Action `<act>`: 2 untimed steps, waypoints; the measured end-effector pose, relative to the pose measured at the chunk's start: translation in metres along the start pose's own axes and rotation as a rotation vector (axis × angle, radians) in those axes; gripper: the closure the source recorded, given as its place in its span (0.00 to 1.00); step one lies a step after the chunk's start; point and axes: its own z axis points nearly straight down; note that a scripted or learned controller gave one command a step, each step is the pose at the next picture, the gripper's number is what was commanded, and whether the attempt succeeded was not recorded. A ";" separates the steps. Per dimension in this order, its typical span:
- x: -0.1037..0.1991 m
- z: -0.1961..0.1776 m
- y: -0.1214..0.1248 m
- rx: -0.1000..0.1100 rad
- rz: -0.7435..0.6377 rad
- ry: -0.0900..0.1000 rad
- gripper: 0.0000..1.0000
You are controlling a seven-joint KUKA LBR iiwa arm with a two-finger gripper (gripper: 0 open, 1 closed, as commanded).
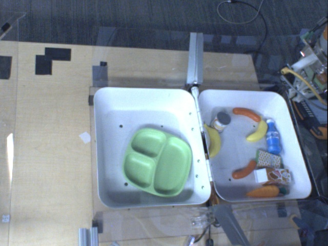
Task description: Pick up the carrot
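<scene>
We see 2 white bins side by side on the desk point(61, 152). The left bin point(110, 111) holds a green tray point(158, 161) with 3 compartments, lying toward the bin's lower middle.

The carrot point(263, 191) lies in the right bin point(241, 99), flat along its near wall toward the lower right corner, its length running left to right. Just above it we see a small printed box point(280, 176) with a white block point(260, 175) beside it, and a patterned packet point(269, 159) above those. A red sausage point(244, 170) lies tilted to the left of the block. A blue bottle point(273, 137) stands along the right side, touching a banana point(258, 131) that curves to its left. A second sausage point(247, 114) lies near the far wall. A small can point(222, 120) sits near the divider, with a yellow fruit point(213, 141) just below it against the left wall.

At the right edge of the view we see part of the arm point(312, 65) with cables, outside the bins and well apart from the carrot. Whether its grasp is released or clenched we cannot tell.
</scene>
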 end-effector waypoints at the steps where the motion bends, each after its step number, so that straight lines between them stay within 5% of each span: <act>1: 0.024 0.039 -0.019 0.005 -0.127 -0.005 1.00; 2: -0.037 0.047 -0.010 0.004 -0.161 -0.004 1.00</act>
